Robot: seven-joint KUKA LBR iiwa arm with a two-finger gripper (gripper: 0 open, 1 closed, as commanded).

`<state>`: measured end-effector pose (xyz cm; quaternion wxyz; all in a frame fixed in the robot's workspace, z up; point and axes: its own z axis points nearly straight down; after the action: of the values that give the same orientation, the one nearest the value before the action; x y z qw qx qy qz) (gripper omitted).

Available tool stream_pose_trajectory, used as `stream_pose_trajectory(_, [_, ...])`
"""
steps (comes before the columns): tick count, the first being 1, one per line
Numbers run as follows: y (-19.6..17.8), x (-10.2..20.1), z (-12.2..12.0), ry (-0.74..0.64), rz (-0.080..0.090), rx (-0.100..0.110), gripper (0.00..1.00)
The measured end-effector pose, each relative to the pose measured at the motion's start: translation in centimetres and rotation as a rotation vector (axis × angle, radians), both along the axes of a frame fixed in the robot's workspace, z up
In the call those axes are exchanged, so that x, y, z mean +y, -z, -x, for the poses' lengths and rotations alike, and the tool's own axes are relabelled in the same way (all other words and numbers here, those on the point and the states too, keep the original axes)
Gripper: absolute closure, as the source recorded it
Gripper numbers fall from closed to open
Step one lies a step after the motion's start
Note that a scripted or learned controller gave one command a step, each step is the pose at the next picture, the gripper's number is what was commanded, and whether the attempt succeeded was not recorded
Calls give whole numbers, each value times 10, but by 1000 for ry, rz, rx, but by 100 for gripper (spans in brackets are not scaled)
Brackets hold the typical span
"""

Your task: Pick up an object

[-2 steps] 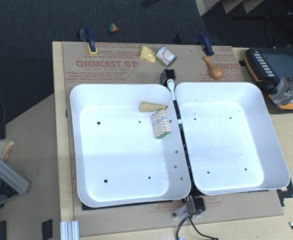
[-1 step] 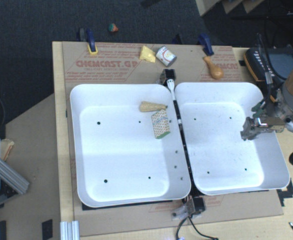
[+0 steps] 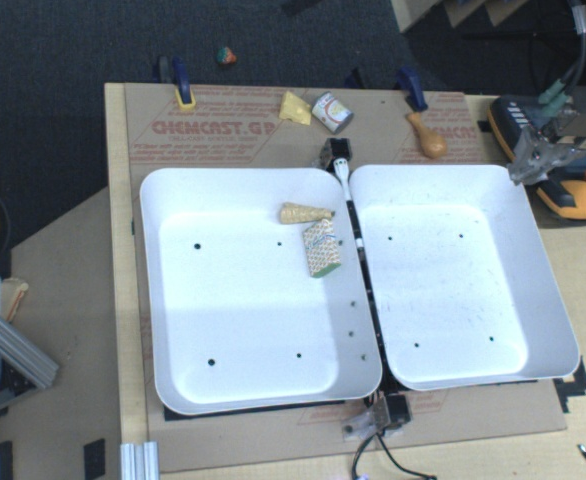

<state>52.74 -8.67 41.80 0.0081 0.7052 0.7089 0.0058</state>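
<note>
The left white bin (image 3: 223, 298) holds two things near its upper right corner. A tan, cone-shaped piece (image 3: 304, 213) lies on its side, pointing right. Just below it, touching or nearly touching, lies a small green-and-white patterned packet (image 3: 321, 247), tilted slightly. The right white bin (image 3: 453, 268) sits beside it, with their inner rims meeting along the middle.
On the board behind the bins lie a yellow wedge (image 3: 295, 109), a small white box (image 3: 332, 112), a brown wooden piece (image 3: 428, 138) and a black-handled tool (image 3: 338, 156). Blue clamps (image 3: 182, 83) hold the board's back edge. Grey and orange equipment (image 3: 548, 153) stands at the right.
</note>
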Motion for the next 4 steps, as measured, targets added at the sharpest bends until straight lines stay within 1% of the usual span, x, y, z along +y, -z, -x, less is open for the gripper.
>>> stream_pose_trajectory(1, [114, -12, 52, 9, -6, 34, 100])
stream_pose_trajectory(2, [-14, -27, 19, 4, 2, 2, 100])
stream_pose_trajectory(3, [132, -30, 51, 8, -7, 34, 100])
stream_pose_trajectory(4, [-74, -53, 44, 5, 3, -3, 100])
